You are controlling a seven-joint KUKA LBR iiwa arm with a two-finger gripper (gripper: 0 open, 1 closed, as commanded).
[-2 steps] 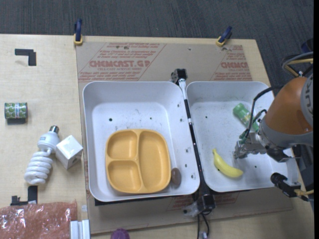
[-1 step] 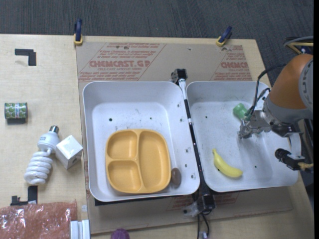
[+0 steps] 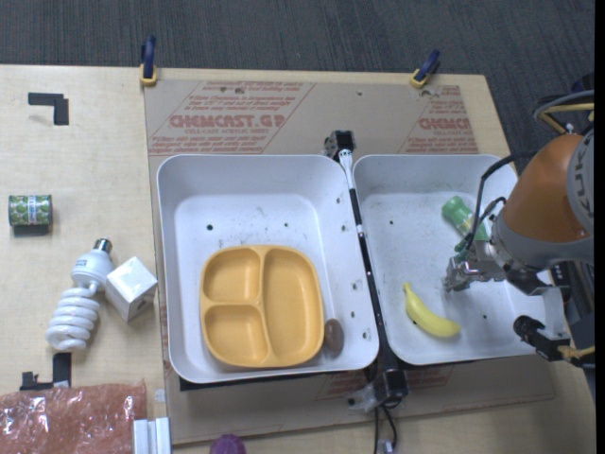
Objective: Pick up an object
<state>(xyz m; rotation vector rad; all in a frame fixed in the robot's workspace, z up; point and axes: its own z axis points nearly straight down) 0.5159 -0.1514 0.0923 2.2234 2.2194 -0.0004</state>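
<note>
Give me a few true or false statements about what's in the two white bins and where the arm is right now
1. The banana lies in the right bin. True.
2. The yellow divided plate sits in the right bin. False: it sits in the left bin.
3. The gripper is over the right bin, above and to the right of the banana. True.
4. The green object lies on the plate. False: it lies near the back of the right bin.
5. The light bulb is inside the left bin. False: it lies on the bench, left of both bins.

arm [image 3: 544, 220] — grey | orange band (rounded) | black cables
</note>
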